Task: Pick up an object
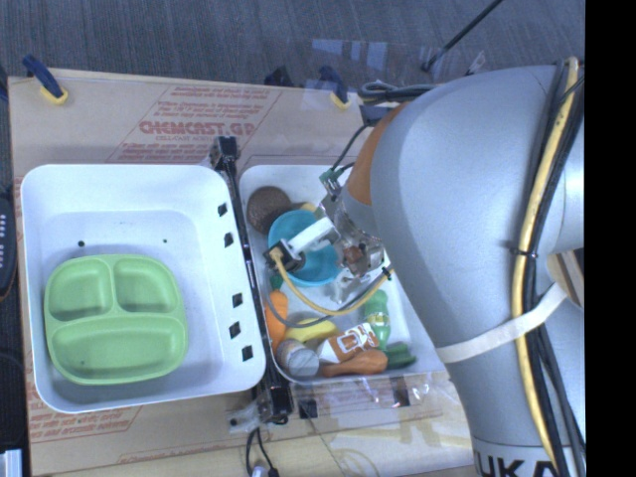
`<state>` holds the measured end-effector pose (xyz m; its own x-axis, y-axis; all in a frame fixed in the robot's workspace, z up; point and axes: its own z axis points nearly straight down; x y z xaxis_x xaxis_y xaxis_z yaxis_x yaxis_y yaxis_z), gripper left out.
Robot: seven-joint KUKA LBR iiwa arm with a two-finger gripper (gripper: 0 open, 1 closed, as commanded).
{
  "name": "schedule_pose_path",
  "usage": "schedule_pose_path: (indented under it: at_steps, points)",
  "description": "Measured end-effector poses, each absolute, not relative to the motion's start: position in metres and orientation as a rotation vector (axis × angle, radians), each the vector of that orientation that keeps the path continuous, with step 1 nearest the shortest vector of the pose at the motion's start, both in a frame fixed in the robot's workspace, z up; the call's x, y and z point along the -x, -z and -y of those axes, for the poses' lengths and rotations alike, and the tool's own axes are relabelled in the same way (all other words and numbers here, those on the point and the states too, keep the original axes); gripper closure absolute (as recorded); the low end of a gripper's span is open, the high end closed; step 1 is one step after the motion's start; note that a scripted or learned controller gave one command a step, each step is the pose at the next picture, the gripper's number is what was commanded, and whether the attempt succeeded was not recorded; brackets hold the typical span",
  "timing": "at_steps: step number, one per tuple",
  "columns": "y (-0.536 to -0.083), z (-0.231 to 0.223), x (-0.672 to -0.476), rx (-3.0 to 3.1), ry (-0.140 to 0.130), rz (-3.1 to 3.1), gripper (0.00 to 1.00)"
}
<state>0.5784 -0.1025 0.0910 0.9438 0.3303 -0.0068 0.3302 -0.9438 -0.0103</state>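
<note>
Big grey arm with orange band (477, 266) fills the right side, reaching over the right shallow white plastic bin (422, 351). Desk (179, 127) is topped with brown printed cardboard and carries both bins side by side, touching at the middle where black clips sit. Left shallow white plastic bin (129, 202) holds a light green three-compartment plastic tray (114, 318), lying flat toward its near-left corner. Right bin is cluttered: a blue plastic bowl (303, 246) in the upper middle, a round brown disc (266, 207) just behind it at the far-left corner, an orange carrot-shaped toy (353, 366) along the near edge, a yellow banana-shaped piece (310, 330) above it, a small orange piece (275, 318) against the left wall, a grey round ball-like item (298, 359) near the front-left, a green bottle-like toy (377, 321) to the right. Hand (350, 256) sits low over the blue bowl's right rim, partly hidden under the wrist; can't tell how far open it is or whether anything is between the tips. All candidate pick objects are down in the right bin.
</note>
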Motion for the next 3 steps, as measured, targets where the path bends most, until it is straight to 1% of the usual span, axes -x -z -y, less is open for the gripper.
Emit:
schedule_pose_path:
  at_steps: [1,2,3]
  points:
    - [-0.091,0.094,-0.597,3.117,-0.015,0.337,0.0]
    - [-0.092,0.105,-0.522,3.112,-0.013,0.383,0.0]
    - [-0.091,0.105,-0.577,3.113,-0.014,0.348,0.0]
